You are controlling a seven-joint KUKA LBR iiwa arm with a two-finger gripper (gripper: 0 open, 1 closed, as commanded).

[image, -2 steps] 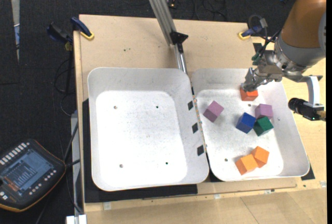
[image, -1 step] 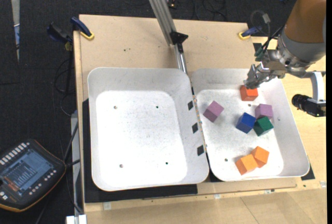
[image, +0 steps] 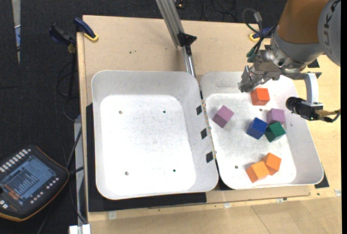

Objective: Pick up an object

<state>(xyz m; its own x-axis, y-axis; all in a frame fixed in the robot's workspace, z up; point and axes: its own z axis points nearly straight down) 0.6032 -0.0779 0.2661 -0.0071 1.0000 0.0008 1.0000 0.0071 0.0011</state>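
The right bin (image: 303, 168) holds several small blocks. An orange block (image: 260, 96) lies near the back, and a purple block (image: 223, 116) sits toward the bin's left side. A second purple block (image: 276, 116), a blue block (image: 257, 128) and a green block (image: 275, 131) cluster in the middle. Two orange blocks (image: 264, 167) lie near the front. My gripper (image: 246, 84) hangs over the back of the right bin, just left of the rear orange block and above it. I see nothing between its fingers.
The left bin (image: 143, 132) stands beside the right one, their rims meeting at a seam with black clips. A slanted metal pole (image: 168, 8) rises from behind the bins. A black fitting (image: 303, 108) sticks out over the right bin's right rim.
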